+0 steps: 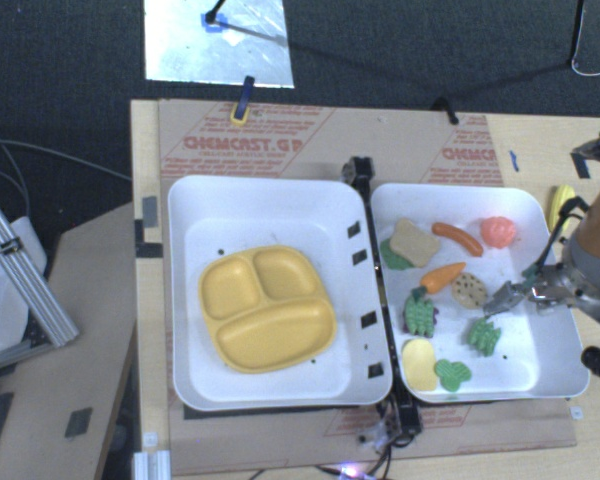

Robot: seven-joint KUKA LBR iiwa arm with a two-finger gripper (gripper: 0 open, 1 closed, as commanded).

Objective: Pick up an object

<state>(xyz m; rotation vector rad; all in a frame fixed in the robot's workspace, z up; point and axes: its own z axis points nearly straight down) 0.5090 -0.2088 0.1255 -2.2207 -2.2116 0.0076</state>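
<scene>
Over right bin [555, 368] | arm reaches leftward, low | claw [502, 299] spread, holding nothing, near cookie [469, 289]

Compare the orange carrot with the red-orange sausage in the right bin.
The carrot is brighter orange and tapers to a point; the sausage is redder, thin and evenly rounded at both ends. The carrot lies nearer the bin's middle, the sausage nearer its far wall. Both are small elongated toy foods lying flat at a slant.

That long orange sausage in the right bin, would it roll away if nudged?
Probably yes: the sausage looks round and narrow, lying flat on the smooth floor of the right bin. It seems a small plastic toy, so likely light and stiff.
</scene>
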